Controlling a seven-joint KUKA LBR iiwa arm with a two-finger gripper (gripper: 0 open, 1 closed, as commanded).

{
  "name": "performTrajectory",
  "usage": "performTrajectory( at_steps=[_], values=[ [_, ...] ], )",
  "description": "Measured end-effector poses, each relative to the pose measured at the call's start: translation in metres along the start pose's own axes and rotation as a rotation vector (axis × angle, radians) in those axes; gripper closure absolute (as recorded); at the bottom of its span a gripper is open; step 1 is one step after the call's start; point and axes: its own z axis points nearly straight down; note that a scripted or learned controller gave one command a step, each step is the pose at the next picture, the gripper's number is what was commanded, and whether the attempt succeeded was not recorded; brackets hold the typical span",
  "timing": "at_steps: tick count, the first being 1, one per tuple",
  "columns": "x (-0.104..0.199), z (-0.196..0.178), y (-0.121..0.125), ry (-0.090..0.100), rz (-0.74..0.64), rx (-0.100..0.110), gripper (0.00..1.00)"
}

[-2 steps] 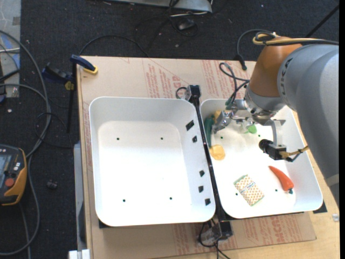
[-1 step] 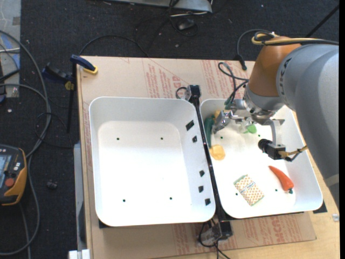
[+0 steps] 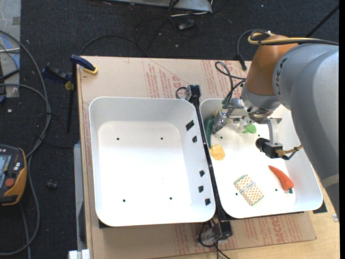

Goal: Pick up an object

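Observation:
My gripper (image 3: 220, 121) hangs low over the far left part of the right bin (image 3: 307, 198), close to the divider between the bins. A yellow-orange lump (image 3: 217, 152) lies just in front of it, apart from it. A small bright green piece (image 3: 249, 128) sits to its right, partly under the wrist. A dark green strip (image 3: 208, 128) lies along the bin's left wall beside the gripper. Nearer the front lie a patterned packet (image 3: 248, 190) and a red pepper-shaped thing (image 3: 281, 178). Nothing shows between the gripper's tips.
The left bin (image 3: 108, 109) stands beside the right one, with black clips along the shared wall (image 3: 204, 166). The grey arm with its orange band (image 3: 269, 63) covers the right bin's far right corner. Cables run over the cardboard behind the bins.

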Motion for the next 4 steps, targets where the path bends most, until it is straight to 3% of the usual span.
performTrajectory(
  at_steps=[1, 2, 3, 4],
  values=[
    [0.001, 0.000, 0.000, 0.001, 0.000, 0.000, 0.00],
    [-0.006, -0.088, -0.046, 0.006, 0.059, -0.019, 0.00],
    [-0.090, -0.208, -0.107, 0.002, 0.001, -0.022, 0.00],
    [-0.022, -0.077, -0.094, 0.009, -0.010, -0.001, 0.00]
  ],
)
